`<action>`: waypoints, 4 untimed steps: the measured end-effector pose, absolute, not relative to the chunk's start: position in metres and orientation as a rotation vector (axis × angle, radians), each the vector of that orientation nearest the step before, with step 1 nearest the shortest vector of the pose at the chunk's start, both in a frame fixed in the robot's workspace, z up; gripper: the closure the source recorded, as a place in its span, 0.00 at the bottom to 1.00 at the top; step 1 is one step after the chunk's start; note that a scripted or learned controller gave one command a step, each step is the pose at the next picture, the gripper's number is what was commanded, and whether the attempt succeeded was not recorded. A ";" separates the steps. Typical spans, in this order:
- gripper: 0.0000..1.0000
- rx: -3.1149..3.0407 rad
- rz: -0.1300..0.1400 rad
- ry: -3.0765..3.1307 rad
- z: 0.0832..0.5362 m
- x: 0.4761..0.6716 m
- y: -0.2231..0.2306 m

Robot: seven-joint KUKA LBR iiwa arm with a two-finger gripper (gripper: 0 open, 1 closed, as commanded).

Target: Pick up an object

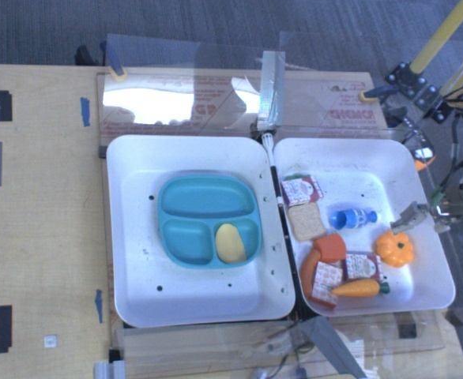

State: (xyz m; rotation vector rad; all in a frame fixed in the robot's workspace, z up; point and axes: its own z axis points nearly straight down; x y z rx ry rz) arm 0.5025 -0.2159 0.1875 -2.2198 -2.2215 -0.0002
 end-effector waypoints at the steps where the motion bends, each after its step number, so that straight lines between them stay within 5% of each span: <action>1: 0.00 -2.161 -0.021 -2.273 0.097 0.507 -0.211; 2: 0.00 -2.273 -0.011 -2.146 0.103 0.530 -0.212; 3: 1.00 -2.283 -0.009 -2.154 0.115 0.531 -0.215; 4: 0.00 -2.274 -0.012 -2.153 0.114 0.531 -0.212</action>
